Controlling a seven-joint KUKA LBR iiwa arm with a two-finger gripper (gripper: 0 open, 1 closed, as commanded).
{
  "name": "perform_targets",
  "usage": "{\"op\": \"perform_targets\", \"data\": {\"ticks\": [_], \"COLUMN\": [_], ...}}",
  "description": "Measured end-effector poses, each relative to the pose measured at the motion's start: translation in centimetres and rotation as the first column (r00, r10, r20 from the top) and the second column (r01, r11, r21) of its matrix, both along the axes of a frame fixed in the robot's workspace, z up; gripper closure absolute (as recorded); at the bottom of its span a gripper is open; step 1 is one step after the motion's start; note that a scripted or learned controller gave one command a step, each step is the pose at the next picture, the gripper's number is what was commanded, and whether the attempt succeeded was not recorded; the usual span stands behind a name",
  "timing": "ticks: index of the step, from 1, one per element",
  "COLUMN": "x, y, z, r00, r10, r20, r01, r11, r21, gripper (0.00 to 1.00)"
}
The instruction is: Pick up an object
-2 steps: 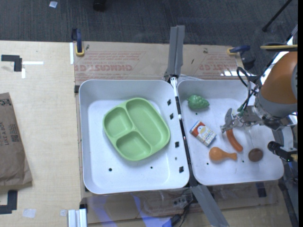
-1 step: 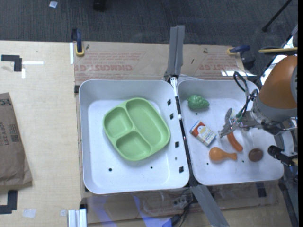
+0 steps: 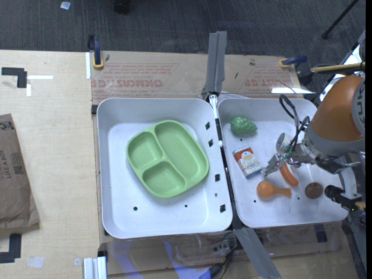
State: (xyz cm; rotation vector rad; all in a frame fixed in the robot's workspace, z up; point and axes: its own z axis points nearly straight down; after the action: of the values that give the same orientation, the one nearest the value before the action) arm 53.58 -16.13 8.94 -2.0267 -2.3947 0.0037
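Two bins (image 3: pixel 110 156) — gripper (image 3: pixel 279 163) over carrot (image 3: pixel 289 176).

One camera watches me from a fixed perch above the bench (image 3: pixel 52 97), tilted down at a slant so the bench's far edge and a strip of dark floor (image 3: pixel 174 10) beyond it sit along the top of the frame. It stands far enough back to take in both white bins whole: the left bin (image 3: pixel 110 214) lies near the middle of the frame, the right bin (image 3: pixel 325 214) toward the right edge. My arm (image 3: pixel 340 112) enters from that right side.
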Motion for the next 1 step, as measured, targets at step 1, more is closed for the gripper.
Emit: {"op": "perform_targets", "data": {"ticks": [1], "x": [0.02], "y": [-0.08], "z": [0.74], "r00": [1.0], "r10": [-0.003], "r20": [-0.001], "r01": [0.003], "r11": [1.0], "r21": [0.0], "gripper": [1.0]}}
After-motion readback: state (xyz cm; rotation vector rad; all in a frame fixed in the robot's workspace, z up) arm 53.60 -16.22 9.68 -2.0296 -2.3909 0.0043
